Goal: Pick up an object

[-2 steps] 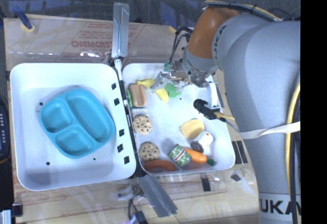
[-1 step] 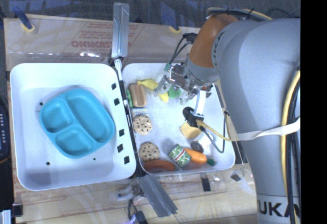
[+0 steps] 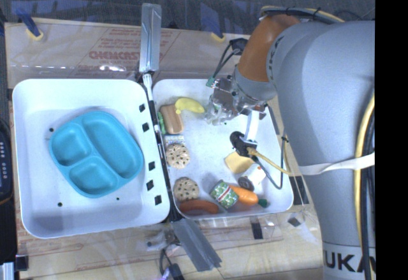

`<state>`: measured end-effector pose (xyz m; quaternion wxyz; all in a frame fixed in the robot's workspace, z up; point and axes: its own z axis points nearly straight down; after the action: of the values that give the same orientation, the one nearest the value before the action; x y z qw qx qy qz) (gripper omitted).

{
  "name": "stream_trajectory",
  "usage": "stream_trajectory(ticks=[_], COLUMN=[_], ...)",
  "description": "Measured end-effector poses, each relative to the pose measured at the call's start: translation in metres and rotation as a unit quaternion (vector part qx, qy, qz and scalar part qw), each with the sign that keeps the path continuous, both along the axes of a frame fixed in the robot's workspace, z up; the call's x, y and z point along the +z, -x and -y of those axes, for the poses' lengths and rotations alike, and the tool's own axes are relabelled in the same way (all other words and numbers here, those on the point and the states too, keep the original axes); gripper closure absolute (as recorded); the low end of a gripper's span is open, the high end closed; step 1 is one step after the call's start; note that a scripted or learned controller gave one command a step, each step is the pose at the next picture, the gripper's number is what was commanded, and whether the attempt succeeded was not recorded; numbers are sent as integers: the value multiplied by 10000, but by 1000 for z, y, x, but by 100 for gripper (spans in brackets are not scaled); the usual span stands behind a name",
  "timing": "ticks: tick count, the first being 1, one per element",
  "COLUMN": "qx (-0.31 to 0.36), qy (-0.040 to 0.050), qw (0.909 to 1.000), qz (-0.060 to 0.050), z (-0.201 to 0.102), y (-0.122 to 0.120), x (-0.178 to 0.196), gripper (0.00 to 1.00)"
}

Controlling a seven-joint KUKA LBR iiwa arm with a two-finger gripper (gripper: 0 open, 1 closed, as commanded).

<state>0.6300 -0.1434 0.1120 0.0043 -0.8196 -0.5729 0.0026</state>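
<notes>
A: Where stood the pick?

B: Not yet made, by my reading. End effector [image 3: 218, 113] hung low over the right bin [image 3: 213, 148], toward its 12 o'clock end, just at 3 o'clock of the banana [image 3: 189, 105]. Nothing visible between its tips. Whether they were apart or together, could not tell; too small and cluttered.

A: Candidates?

B: All lay in the right bin. Banana and hot dog [image 3: 171, 118] at 11 o'clock; two cookies [image 3: 177, 155] down the 9 o'clock wall; sausage [image 3: 199, 206], green can [image 3: 224, 195] and carrot [image 3: 245, 196] along 6 o'clock; cheese wedge [image 3: 237, 162] toward 4 o'clock.

A: Left bin?

B: Held a blue divided tray [image 3: 95, 153], nothing seen in its compartments.

A: What remained?

B: Judged everything: settle on an item, probably the banana nearest, close, lift clear.
</notes>
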Motion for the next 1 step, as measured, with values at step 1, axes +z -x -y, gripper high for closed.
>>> stream_trajectory(ticks=[1], qx=[5], qy=[0], qw=[10000], qz=[-4], z=[0], y=[0], x=[0], gripper=[0])
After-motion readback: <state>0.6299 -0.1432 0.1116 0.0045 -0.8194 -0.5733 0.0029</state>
